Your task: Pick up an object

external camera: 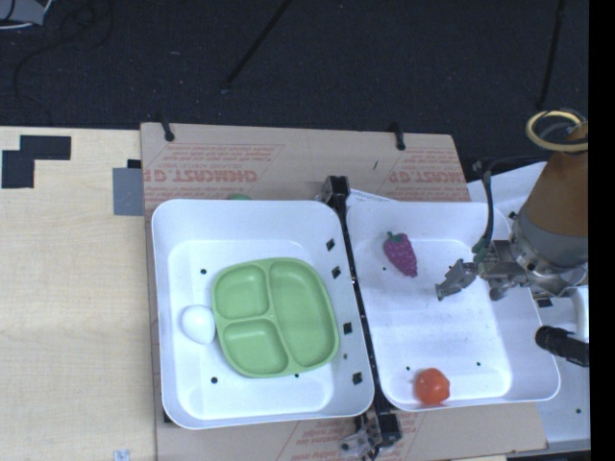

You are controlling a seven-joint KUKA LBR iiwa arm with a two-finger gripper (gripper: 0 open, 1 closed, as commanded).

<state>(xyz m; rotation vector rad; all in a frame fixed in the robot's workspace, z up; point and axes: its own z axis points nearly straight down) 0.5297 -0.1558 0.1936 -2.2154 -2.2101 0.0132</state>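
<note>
Nothing is picked yet: the gripper [450, 287] hangs over the right bin [500, 373], fingers apart and empty, just right of the purple grapes [401, 254].

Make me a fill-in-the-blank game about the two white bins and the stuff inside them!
1. The green plate has ____ sections.
2. The white egg sits just left of the plate, in the ____ bin.
3. The purple grapes share the right bin with a red ____.
4. The gripper hangs over the ____ bin.

Missing words: three; left; tomato; right
</note>
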